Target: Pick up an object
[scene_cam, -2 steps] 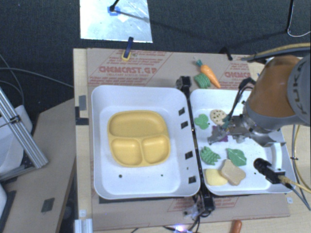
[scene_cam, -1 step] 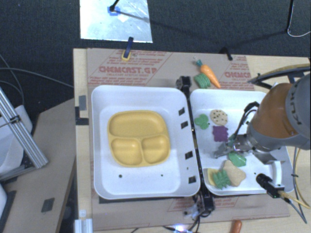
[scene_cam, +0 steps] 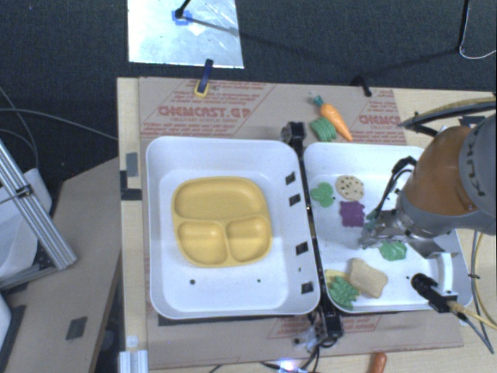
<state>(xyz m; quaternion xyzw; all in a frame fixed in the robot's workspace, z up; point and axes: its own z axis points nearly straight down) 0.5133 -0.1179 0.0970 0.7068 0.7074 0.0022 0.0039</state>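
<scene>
Just beside the tool (scene_cam: 371,235), on its side away from the left bin, lies a green piece (scene_cam: 393,250), partly under the wrist; it may be touching the tool, though I cannot be sure. Whether the tool is released or clenched I cannot tell, since the grey wrist and orange band cover that part, and nothing can be seen held in it.

The nearest likely target, in my judgement, is either that green piece or the purple piece (scene_cam: 352,213), which sits a short way off from the tool toward the far wall and the divider. Beyond the purple piece, further the same way, are a cookie (scene_cam: 349,186) and a second green bit (scene_cam: 321,195) close to the divider. Toward the near wall from the tool lies a tan block (scene_cam: 366,277), its long axis running slantwise, with a leafy green piece (scene_cam: 342,290) touching or nearly touching it at the near-left corner of the right bin (scene_cam: 388,158).

Open floor lies between the tool and the far wall of the right bin, so a lift and a small shift there would meet nothing. The near-left corner is crowded and walled on two sides, which I judge the harder approach. The purple piece has bare floor around it on every side, so it looks the cleanest grasp.

The left bin (scene_cam: 159,231) holds a yellow tray (scene_cam: 222,219), well apart from the tool across the divider. A carrot (scene_cam: 335,116) lies outside on the worktop (scene_cam: 256,107), beyond the far wall.
</scene>
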